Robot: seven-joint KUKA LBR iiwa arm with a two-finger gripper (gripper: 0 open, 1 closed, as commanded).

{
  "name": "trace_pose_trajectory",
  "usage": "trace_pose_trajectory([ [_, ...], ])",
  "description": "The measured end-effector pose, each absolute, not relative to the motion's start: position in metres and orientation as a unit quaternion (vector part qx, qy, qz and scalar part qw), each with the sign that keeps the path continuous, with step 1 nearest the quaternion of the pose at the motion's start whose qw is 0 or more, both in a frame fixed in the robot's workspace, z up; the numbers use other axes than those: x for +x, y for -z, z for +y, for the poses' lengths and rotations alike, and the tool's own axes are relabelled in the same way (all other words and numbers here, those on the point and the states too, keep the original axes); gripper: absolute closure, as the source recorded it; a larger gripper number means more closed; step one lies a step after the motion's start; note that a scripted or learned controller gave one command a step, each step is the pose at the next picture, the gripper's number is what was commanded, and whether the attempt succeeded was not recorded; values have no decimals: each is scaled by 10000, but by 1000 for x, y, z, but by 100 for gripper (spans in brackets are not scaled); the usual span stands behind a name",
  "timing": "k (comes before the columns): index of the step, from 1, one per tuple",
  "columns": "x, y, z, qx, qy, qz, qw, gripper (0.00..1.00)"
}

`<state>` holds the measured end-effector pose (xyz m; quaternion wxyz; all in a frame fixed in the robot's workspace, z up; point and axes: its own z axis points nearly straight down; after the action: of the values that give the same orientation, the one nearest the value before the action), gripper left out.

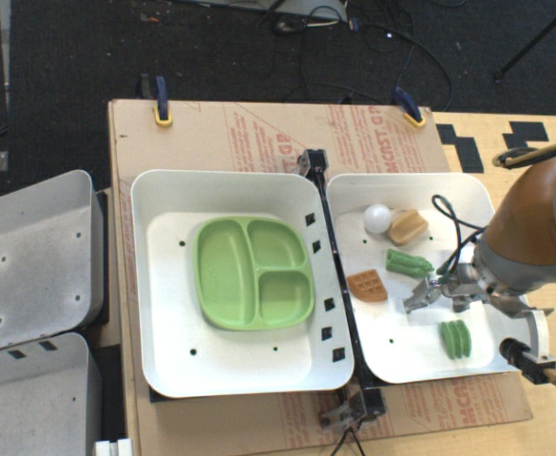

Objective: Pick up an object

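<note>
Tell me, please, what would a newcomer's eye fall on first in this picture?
Probably the green divided plate, lying alone in the left bin. Next, the grey arm with its orange band coming in from the right, its gripper over the right bin among small things: a white ball, a tan piece, a green ridged piece.

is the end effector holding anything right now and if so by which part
Nothing is held. The end effector hangs over the right bin, its fingers apart with nothing between them.
</note>
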<state>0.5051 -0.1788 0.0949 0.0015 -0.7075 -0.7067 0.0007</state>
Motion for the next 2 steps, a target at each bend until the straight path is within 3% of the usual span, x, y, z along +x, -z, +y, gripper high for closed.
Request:
trace_pose_trajectory([
  [1, 506, -108, -179, -7079, 0, -7063, 2, 100],
  [2, 511, -151, -175, -7061, 7, -7081, -13, 100],
])
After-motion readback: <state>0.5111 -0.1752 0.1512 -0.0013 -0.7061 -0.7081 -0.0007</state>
